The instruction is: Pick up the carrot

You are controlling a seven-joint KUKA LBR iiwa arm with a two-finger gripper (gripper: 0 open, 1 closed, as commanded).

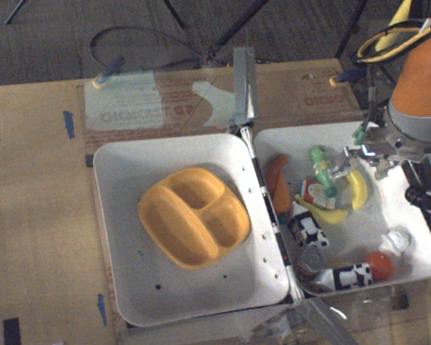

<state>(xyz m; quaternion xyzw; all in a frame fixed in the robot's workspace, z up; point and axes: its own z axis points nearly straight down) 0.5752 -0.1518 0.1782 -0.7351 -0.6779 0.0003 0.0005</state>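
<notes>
The carrot [278, 186] is a long orange piece with a darker red top end. It lies along the left wall of the right bin [420, 257], running front to back. My gripper [354, 159] hangs over the upper right part of that bin, beside a yellow banana [358, 190] and a green bottle [322, 166]. It is well to the right of the carrot and apart from it. Nothing shows held in it. The arm's orange band [422, 81] sits above it at the right edge.
The left bin [123, 239] holds an orange divided plate [195, 216]. The right bin also holds a second banana [325, 213], two cow-patterned items [307, 229] [350, 275], a can [311, 259], a red ball [379, 264] and a white piece [397, 241].
</notes>
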